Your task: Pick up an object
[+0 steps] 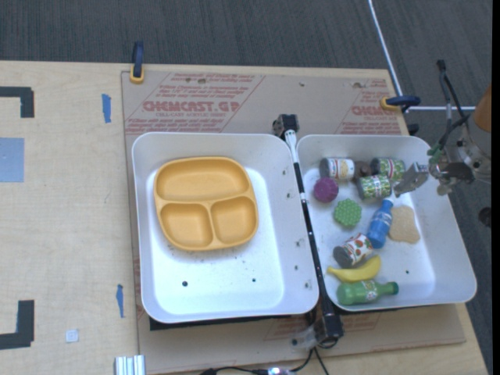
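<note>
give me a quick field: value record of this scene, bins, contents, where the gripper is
left bin: holds a yellow three-compartment plate
right bin: holds the small items
far row: small jar, two green cans
middle: purple ball, green bumpy ball, blue bottle, tan bread slice
near side: small patterned can, banana, green bottle
gripper: over the right bin's far right corner, beside the green cans
held object: none seen between the fingers
</note>
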`<state>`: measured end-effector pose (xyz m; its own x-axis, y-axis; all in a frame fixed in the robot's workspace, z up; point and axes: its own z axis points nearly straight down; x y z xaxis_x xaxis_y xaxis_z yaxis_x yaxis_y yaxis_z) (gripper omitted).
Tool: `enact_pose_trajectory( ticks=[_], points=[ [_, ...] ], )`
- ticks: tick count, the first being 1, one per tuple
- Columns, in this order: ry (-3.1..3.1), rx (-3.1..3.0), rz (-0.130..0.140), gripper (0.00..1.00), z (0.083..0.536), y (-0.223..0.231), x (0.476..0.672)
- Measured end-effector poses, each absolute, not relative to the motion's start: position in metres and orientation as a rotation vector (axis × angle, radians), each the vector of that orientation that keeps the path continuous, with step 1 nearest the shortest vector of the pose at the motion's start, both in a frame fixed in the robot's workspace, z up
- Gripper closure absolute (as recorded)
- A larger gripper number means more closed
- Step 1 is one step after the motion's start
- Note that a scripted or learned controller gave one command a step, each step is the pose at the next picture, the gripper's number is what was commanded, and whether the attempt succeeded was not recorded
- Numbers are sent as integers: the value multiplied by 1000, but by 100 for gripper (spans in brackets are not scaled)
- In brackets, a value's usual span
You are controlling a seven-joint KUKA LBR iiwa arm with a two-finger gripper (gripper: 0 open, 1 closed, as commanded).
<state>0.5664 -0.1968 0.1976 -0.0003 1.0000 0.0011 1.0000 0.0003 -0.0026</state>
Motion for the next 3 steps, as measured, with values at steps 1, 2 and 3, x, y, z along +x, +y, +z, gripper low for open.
enact_pose_trajectory(
  ticks=[1, 2, 3],
  points=[
    [-2225, -2223, -3, 0, 87, -174, 576],
    [-2230, -2231, -5, 100, 98, -176, 578],
    [-2222, -2220, 0, 100, 192, -99, 609]
  ],
)
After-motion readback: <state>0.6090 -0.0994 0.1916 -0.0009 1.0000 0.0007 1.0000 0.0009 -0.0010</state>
